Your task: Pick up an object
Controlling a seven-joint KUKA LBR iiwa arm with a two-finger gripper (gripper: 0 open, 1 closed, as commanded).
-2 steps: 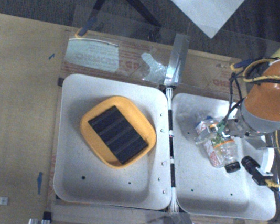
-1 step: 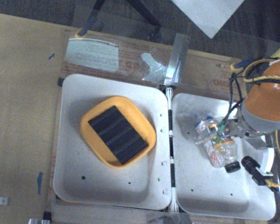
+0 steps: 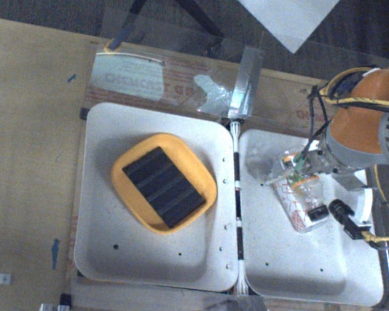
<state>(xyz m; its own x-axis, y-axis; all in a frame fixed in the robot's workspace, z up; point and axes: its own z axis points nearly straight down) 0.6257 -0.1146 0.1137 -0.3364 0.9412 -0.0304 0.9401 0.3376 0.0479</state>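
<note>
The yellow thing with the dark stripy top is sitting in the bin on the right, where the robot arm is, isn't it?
Not quite. The camera view shows the yellow thing sitting in the left bin. The robot arm is over the right bin, as you said.

The left bin (image 3: pixel 84 243) is taken up in its middle by a yellow-rimmed pad with a dark ribbed top (image 3: pixel 164 182); bare floor runs all round that pad, widest toward the bin's near edge. In the right bin (image 3: pixel 294 267), the arm (image 3: pixel 375 115) and its gripper (image 3: pixel 301 178) crowd the far half, with black cables (image 3: pixel 346 217) just beside. Nearer than the gripper, that bin's floor lies bare.
</note>
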